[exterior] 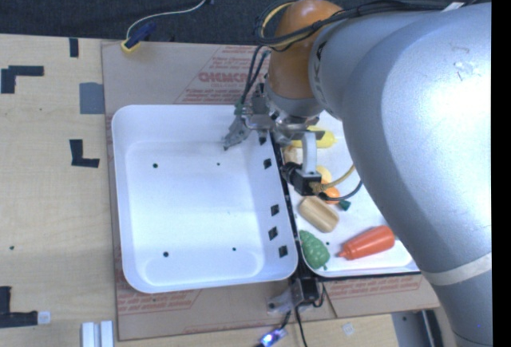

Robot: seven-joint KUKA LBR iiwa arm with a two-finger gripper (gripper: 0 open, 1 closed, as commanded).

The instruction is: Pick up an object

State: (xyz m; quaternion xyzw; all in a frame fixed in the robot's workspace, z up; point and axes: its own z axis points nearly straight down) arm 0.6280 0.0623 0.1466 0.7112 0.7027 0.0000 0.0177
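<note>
Claw (234, 136) over the left bin's (192, 274) back edge by the divider, hard to tell whether clenched or released. Over in the right bin (375, 264), well apart from it: tan block (318, 214), green piece (314, 250), orange carrot (369, 242), yellow bits (322, 138).

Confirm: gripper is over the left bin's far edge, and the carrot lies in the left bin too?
Not quite. In the camera view the carrot lies in the right bin, by the green item. The gripper is indeed over the left bin's far edge.
</note>
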